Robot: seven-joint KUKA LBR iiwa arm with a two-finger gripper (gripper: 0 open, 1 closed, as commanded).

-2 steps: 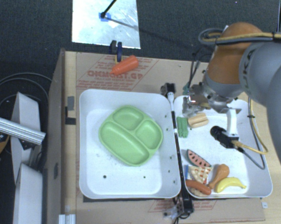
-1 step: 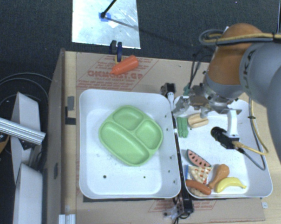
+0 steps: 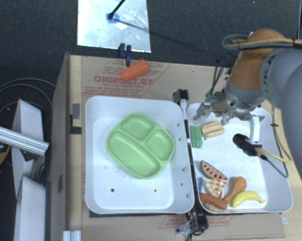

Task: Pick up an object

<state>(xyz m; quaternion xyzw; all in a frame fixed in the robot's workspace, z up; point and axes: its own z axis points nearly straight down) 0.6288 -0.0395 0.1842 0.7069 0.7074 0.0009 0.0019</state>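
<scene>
While the arm (image 3: 273,63) reaches in from the right, your gripper (image 3: 215,111) hangs low over the far end of the right bin (image 3: 283,188), just above a tan bread roll (image 3: 212,129); you cannot tell from this view if it is open or closed. Beside the roll a green pea pod (image 3: 196,136) lies along the bin's left wall. Near the front of this bin you see a watermelon slice (image 3: 212,171), a drumstick (image 3: 236,186), a banana (image 3: 247,197) and a sausage (image 3: 213,200). A green divided plate (image 3: 140,145) rests in the left bin (image 3: 95,190). An orange carrot (image 3: 134,70) lies behind the bins.
</scene>
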